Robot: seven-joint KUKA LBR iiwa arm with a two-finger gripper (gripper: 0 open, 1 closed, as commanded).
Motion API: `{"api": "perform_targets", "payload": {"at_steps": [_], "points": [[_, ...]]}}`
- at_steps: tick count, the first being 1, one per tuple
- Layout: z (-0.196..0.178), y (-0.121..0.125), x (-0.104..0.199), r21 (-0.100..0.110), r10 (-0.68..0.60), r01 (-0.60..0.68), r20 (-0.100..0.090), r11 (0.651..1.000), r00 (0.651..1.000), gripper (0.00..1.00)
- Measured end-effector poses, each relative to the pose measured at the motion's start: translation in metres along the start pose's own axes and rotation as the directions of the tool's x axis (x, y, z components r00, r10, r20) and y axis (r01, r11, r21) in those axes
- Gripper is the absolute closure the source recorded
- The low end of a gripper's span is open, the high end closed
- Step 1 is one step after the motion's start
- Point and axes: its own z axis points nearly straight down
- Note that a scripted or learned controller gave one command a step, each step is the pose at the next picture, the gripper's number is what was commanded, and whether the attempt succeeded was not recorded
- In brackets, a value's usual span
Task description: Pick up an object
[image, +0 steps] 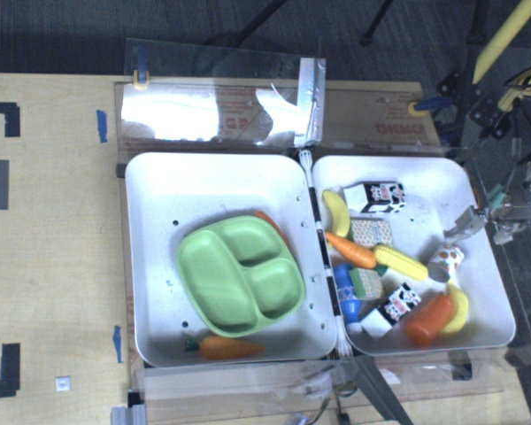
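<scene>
Two bins on the desk, and the right bin is packed with toy food. The claw sits at that bin's right side, above the pile; whether it is spread or pressed together, I cannot tell. Likeliest target: the yellow corn cob, lying mid-bin just right of the orange carrot. Its long axis runs upper-left to lower-right. Probably light, stiff, slick plastic, so pinch across its middle.
</scene>
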Motion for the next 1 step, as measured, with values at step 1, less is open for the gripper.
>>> {"api": "perform_targets", "payload": {"at_steps": [1], "points": [[0.1053, 0.0461, -0.0166, -0.001, -0.262, 0.262, -0.005, 0.965, 0.965, 0.00]]}}
